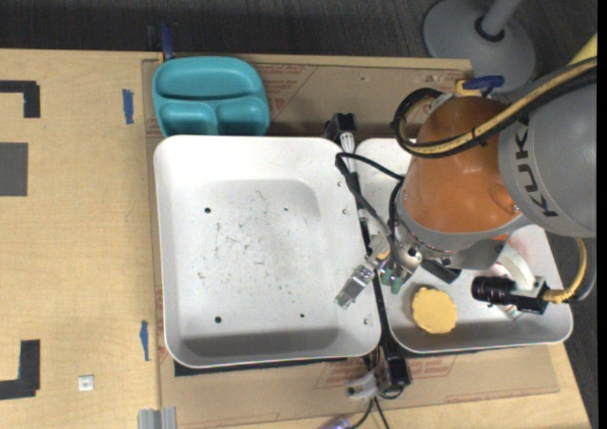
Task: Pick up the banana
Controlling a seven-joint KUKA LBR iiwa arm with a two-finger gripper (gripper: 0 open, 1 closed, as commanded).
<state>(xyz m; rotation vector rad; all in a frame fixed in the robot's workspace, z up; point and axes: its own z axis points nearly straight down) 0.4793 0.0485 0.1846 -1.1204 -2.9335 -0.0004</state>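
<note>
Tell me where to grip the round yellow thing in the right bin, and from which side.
Take the yellow disc by two opposite points on its rim, coming straight down from above. It lies flat and round in the right bin, so any width likely serves; left-to-right probably keeps clearest of the bin's near wall.

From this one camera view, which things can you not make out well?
- Banana: cannot be found; the arm's orange band covers most of the right bin.
- Gripper: too small and cluttered by cables to tell whether it is open or shut.
- Yellow round thing: too blurred to identify.
- Teal tray: its contents cannot be seen.
</note>
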